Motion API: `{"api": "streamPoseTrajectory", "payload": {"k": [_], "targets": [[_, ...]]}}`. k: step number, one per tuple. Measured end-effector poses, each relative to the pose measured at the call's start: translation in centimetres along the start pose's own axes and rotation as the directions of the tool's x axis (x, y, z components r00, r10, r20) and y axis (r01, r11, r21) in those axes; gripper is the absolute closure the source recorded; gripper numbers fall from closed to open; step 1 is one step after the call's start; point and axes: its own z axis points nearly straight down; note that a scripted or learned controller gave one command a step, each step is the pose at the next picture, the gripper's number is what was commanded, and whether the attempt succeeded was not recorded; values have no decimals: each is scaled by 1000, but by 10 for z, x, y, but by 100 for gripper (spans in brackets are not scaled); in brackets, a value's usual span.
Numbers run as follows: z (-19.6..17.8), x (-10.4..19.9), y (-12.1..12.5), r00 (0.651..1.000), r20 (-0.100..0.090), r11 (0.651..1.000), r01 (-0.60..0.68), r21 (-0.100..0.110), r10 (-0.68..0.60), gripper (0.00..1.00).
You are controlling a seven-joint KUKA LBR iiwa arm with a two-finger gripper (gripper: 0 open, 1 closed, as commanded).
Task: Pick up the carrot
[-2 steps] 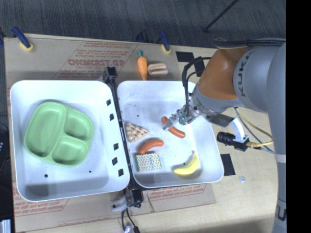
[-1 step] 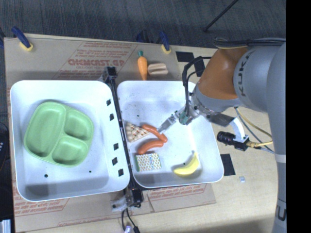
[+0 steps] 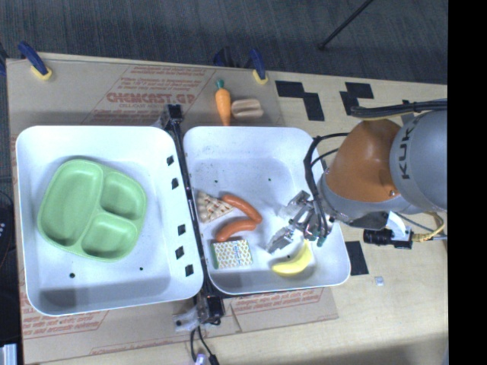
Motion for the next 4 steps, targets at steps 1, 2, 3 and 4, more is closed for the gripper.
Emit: {"api": "streamPoseTrajectory", "payload": {"k": [1, 2, 3, 4], "targets": [[0, 3, 61, 931, 2, 931, -364, -2, 364, 0], [-57, -8, 5, 991, 4, 991, -136, -1, 136, 0], [0, -9, 82, 999, 0, 999, -54, -1, 54, 0], [-74, -109, 78, 978, 5, 978, -208, -2, 208, 0]]}}
